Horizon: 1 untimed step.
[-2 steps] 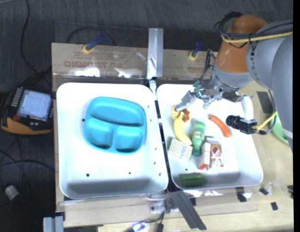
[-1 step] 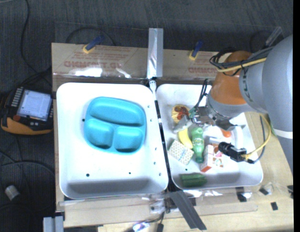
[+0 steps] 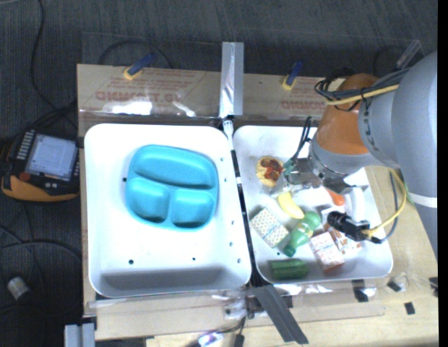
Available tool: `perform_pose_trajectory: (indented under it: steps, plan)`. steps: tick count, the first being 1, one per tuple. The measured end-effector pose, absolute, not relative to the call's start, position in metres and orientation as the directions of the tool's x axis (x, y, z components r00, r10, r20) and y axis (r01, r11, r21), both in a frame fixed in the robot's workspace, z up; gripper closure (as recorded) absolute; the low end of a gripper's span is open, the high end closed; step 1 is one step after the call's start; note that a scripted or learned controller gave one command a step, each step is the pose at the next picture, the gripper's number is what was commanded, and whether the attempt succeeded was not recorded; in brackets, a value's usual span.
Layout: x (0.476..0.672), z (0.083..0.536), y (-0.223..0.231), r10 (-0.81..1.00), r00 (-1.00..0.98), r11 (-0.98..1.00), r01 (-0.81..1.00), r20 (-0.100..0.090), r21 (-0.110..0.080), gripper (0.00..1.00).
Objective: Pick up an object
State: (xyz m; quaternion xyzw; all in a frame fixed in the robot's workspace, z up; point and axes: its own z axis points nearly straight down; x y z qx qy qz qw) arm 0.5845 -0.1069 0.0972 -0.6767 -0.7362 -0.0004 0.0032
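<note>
Gripper (image 3: 300,173) low in right bin (image 3: 379,262), finger state cannot be told. Just below it: yellow banana (image 3: 290,205), long axis running upper-left to lower-right.

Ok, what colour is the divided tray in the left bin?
Light blue: the three-compartment plastic tray, seen in the camera view.

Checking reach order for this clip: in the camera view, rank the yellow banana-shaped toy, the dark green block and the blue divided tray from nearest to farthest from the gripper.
1. Yellow banana-shaped toy, just below the gripper in the right bin.
2. Dark green block, at that bin's near edge.
3. Blue divided tray, in the left bin.
</note>
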Motion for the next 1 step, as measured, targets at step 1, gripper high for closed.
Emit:
perform_pose_trajectory:
  steps: [1]
  plan:
    - [0.5774,0.2741,-0.059,0.987,0.16,-0.16,0.987,-0.006,-0.007,1.0]
